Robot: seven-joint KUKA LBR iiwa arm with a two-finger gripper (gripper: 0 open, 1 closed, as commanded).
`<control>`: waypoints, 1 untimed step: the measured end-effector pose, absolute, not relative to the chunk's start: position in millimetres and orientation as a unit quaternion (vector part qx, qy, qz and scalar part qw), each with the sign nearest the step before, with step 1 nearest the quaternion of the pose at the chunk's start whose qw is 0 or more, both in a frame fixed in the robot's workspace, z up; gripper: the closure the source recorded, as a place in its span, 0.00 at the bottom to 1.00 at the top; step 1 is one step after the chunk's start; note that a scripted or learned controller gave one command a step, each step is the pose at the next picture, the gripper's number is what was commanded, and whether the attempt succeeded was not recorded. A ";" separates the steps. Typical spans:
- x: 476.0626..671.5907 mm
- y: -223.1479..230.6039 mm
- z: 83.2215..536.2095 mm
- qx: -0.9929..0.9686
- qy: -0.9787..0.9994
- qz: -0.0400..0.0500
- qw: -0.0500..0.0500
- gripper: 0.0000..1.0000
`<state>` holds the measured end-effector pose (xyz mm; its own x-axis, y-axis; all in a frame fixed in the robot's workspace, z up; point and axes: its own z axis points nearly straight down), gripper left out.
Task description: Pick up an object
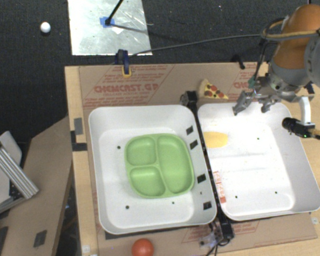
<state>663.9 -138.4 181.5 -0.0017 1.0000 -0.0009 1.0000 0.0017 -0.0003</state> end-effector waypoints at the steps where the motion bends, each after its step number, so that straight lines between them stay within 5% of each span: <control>1: 660.9 -142.6 138.7 0.707 0.708 -0.001 0.000 0.00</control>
<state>660.9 -142.6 138.7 -0.0013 1.0000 -0.0003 1.0000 0.0013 -0.0017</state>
